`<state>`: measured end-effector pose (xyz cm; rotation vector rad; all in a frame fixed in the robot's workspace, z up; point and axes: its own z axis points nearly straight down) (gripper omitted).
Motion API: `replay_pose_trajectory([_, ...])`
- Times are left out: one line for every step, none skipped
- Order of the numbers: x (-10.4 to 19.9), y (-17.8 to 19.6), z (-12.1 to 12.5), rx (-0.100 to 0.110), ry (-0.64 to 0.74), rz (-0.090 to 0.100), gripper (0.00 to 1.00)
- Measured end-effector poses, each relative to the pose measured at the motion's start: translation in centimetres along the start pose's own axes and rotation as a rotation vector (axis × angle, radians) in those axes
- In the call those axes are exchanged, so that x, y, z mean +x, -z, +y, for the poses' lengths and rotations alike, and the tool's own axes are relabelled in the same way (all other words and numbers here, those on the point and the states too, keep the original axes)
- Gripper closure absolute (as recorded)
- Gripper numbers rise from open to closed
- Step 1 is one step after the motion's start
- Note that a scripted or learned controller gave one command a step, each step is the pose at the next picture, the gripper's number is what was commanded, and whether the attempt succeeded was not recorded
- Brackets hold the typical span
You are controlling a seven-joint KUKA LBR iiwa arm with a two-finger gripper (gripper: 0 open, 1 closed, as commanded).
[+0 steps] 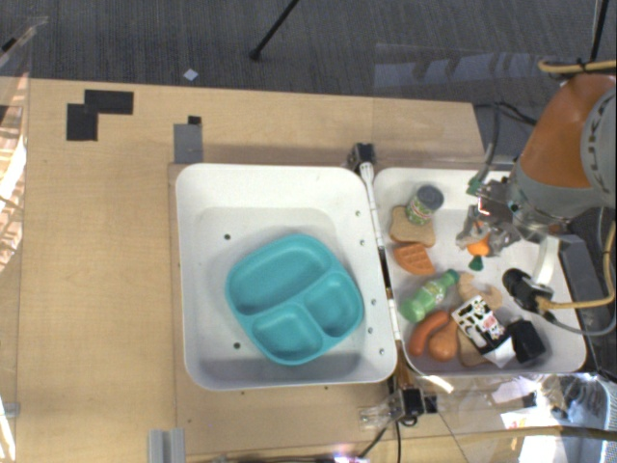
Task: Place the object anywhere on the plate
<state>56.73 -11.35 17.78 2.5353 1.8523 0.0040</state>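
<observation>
1. The tool hangs over the right bin; a small orange object sits at its fingertips, apparently pinched between nearly closed fingers.
2. The teal plate lies in the left bin, at nine o'clock from the tool, well apart.

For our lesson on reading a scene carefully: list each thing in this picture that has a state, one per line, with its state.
Teal divided plate: lying flat in the left bin, nothing on it.
Green bottle: on its side in the right bin.
Small can: upright.
Carrot: just under the gripper, grasp unclear.
Hot dog: lying flat.
</observation>
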Motion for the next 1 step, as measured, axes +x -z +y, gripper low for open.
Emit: replay_pose_trajectory([-0.01, 0.0, 0.0, 0.0, 0.0, 0.0, 0.0])
